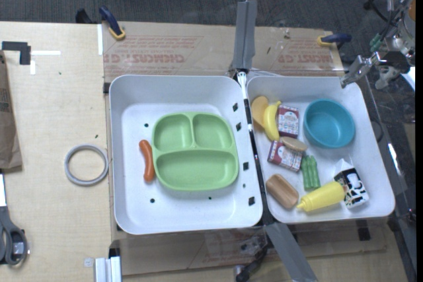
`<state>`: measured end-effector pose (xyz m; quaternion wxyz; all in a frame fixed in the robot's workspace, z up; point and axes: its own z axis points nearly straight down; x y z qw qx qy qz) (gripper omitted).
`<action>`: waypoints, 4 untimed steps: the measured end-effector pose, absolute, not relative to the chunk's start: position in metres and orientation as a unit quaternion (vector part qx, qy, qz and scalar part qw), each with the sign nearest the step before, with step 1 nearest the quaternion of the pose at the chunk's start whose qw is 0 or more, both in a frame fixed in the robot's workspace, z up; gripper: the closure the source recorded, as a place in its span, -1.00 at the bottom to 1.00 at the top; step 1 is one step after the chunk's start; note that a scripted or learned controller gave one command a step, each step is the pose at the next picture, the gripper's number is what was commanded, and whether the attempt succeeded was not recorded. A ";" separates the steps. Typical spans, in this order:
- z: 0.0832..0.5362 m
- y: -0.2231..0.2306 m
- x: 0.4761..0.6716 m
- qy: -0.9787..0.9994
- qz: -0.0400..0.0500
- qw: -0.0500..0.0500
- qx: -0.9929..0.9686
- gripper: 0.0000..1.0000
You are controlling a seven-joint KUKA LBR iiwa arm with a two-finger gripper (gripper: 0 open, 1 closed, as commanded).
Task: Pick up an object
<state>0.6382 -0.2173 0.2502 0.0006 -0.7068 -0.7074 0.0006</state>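
Note:
The left bin (125, 142) holds a green divided plate (195, 152) with an orange sausage (147, 160) lying beside its left edge. In the right bin (370, 122) a blue bowl (329, 123) sits at the back. A yellow banana (266, 117) and a red-brown packet (289, 121) lie to its left, with a second packet (285, 154) below them. Toward the front lie a green vegetable piece (310, 172), a brown bread roll (283, 191), a yellow squeeze bottle (322, 197) and a black-and-white carton (351, 187).
A grey tape ring (86, 164), scissors (10, 244) and a brown paper bag (8, 122) lie on the bench at the left. Clamps (112, 22) hold the cardboard behind the bins. Cables and metal hardware (383, 61) crowd the right bin's far right corner.

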 end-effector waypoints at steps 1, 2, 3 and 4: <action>0.128 -0.159 0.659 -0.709 0.001 0.001 -0.706 -1.00; 0.137 -0.156 0.660 -0.711 0.000 0.002 -0.703 1.00; 0.138 -0.159 0.659 -0.710 0.002 0.000 -0.704 -1.00; 0.092 -0.107 0.651 -0.696 0.001 0.000 -0.718 -1.00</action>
